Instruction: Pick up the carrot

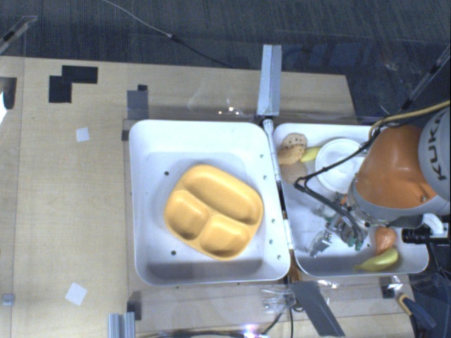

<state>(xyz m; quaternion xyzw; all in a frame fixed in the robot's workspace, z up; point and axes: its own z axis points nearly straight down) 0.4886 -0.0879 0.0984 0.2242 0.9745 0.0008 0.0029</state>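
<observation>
Counter (63,210): pale wood-grain sheet filling the left and centre of the frame, with black square marks at the upper left and small pale paper squares on its left side.
Left bin (144,259): shallow white plastic tray with rounded corners and small dark screw dots on its floor, at frame centre.
In the left bin: one yellow moulded plastic divided plate (213,210), glossy, with rounded edges and three hollows, lying tilted across the bin floor.
Right bin (301,224): a matching white tray at the right of the frame, touching the left bin along a metal seam.
In the right bin: a tan round biscuit-like disc (292,148) at the upper left corner; a round white bowl (338,162) just beside it, with a small yellow piece (309,154) between the two; a smooth yellow banana (377,261) along the lower edge; an orange rounded carrot (385,239) just above the banana, partly hidden by the arm.
Arm (394,167): grey with a glossy orange band, reaching in from the right over the right bin, black cables looping along it.
Tool (337,234): metal fingers with green bits, low over the bin floor, left of the carrot and apart from it.
Tool state: cannot tell whether spread or pressed together; nothing visible between the fingers.
Metal bar (269,79): grey, upright above the seam.
</observation>
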